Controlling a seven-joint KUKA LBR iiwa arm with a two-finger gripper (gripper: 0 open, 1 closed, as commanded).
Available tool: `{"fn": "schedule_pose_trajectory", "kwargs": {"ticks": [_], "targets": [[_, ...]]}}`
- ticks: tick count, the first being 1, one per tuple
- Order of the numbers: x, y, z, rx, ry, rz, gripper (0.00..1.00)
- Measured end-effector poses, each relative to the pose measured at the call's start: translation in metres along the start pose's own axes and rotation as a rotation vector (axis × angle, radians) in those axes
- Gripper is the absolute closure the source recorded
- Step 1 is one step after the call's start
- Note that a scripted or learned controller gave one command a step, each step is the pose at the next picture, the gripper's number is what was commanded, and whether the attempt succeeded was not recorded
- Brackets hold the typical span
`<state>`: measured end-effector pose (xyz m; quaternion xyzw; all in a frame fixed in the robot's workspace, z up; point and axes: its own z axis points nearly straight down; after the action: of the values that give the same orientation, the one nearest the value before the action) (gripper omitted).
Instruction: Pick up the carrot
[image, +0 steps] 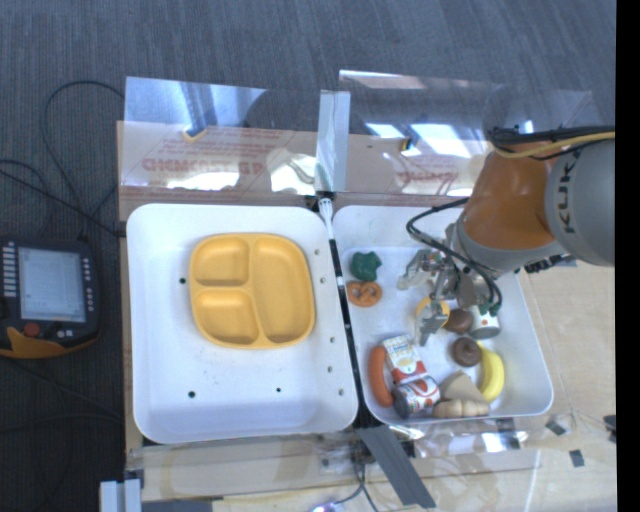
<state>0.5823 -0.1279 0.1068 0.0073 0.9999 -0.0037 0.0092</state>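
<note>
Over the right bin (535, 345) your jaws (432, 300) hang low, and I cannot tell from this angle whether they are parted or closed; nothing sits visibly between them. Just right of them you have a small brown round piece (459, 321) and a little can with a green and red label (486, 322). Below those, another brown round item (465, 351) lies beside the banana (490, 372), and a pale tan pear-shaped piece (462, 387) rests near the bin's front wall. Down and left of the jaws there's a white packet with red print (399, 352), a red and white can (415, 390) under it, and a reddish sausage-shaped piece (378, 374) along the left side. Your carrot (364, 292), orange and stubby, lies up near the bin's left wall, well left of the jaws, with a dark green leafy item (365, 264) just above it. Across the divider, the left bin (160, 390) carries a yellow divided plate (250, 290). Off the worktop on the far left, a teach pendant (45, 295) lies on the grey floor (60, 420).
</note>
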Motion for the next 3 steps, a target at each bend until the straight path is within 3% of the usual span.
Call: {"fn": "schedule_pose_trajectory", "kwargs": {"ticks": [1,2,3], "targets": [[0.000,0.026,0.011,0.001,0.000,0.021,0.00],[0.000,0.027,0.005,0.000,0.009,0.021,1.00],[-0.020,0.031,-0.152,-0.009,0.012,-0.211,1.00]]}}
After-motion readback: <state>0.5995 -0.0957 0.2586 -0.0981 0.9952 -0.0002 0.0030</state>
